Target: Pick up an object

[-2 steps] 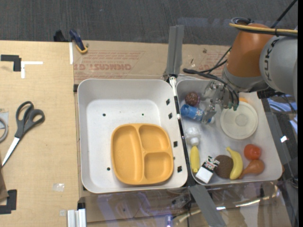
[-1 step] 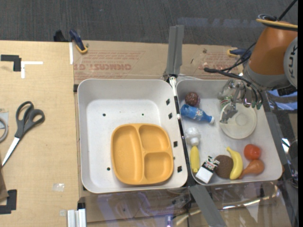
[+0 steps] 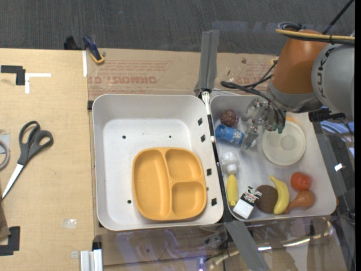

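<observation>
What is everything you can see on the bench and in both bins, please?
tray: 1, yellow, three compartments, left bin
left bin: 1, white
right bin: 1, white
lid: 1, white, round, right bin, upper right
blue bottle: 1, right bin, upper left
brown ball: 1, right bin, above the blue bottle
white lump: 1, right bin, left side
bananas: 2, yellow, right bin, near edge
brown round item: 1, beside the right banana
tomato: 1, red, right bin, lower right
pear: 1, orange, below the tomato
scissors: 1, black handles, bench, left
arm: 1, grey and orange
tool: 1, over the right bin by the blue bottle
</observation>
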Motion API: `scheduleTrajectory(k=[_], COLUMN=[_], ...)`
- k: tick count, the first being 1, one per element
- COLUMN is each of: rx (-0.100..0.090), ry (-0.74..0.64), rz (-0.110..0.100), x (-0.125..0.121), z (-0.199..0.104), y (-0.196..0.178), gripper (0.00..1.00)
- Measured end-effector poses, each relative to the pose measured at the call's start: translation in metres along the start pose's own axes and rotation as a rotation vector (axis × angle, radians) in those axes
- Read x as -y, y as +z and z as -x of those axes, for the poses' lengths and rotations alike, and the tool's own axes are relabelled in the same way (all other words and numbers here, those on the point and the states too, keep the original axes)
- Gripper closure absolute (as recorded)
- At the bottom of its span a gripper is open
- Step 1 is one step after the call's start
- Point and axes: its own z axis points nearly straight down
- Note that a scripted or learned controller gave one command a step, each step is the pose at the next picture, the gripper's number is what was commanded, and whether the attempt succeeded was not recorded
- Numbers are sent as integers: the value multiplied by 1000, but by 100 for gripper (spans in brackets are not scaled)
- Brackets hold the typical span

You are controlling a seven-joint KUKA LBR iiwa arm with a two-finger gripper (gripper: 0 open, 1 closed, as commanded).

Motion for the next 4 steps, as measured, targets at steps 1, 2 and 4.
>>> scheduleTrajectory(k=[1,2,4], rx=[4,0,-2], ry=[39,94,504], rz=[-1,0,-3], x=[71,-3,34], z=[19,-5,-127], y=[-2,0,1], gripper=[0,0,0])
